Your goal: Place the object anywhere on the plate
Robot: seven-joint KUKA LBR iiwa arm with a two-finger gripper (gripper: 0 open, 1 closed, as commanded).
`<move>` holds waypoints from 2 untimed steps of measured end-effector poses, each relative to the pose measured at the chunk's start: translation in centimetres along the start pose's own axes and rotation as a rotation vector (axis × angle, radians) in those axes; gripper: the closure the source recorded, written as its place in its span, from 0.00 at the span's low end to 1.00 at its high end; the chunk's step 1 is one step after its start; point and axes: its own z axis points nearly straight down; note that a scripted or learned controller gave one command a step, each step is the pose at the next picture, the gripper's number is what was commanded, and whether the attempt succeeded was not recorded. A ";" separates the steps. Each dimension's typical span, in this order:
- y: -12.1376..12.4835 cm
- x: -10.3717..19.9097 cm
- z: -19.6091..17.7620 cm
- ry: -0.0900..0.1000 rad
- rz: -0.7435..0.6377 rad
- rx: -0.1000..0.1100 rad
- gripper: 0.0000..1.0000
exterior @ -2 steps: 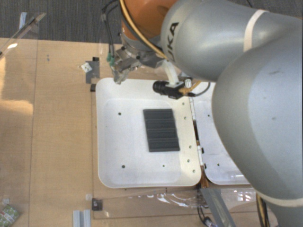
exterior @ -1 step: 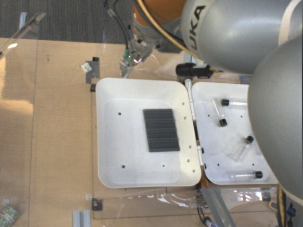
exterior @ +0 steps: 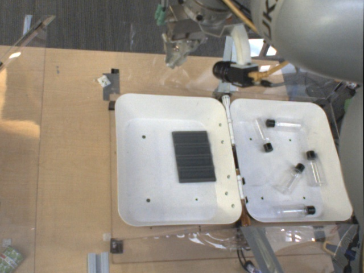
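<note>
Camera view, left bin (exterior: 131,152) w/ dark plate (exterior: 194,156), right bin (exterior: 330,169) w/ 5 vials (exterior: 291,178)

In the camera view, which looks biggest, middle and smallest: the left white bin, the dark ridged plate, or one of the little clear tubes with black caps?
1. Left white bin, the largest.
2. Dark ridged plate, lying inside that bin.
3. Clear tube near the right bin's front edge, the smallest. The other tubes look about alike.

Arm (exterior: 307,21) cut off by top and right edges; fingers (exterior: 177,54) blurred, grip unreadable.
</note>
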 end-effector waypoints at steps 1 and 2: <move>-4.7 2.0 -0.7 -0.002 0.873 0.004 1.00; -8.0 5.0 -0.8 -0.001 1.414 0.002 1.00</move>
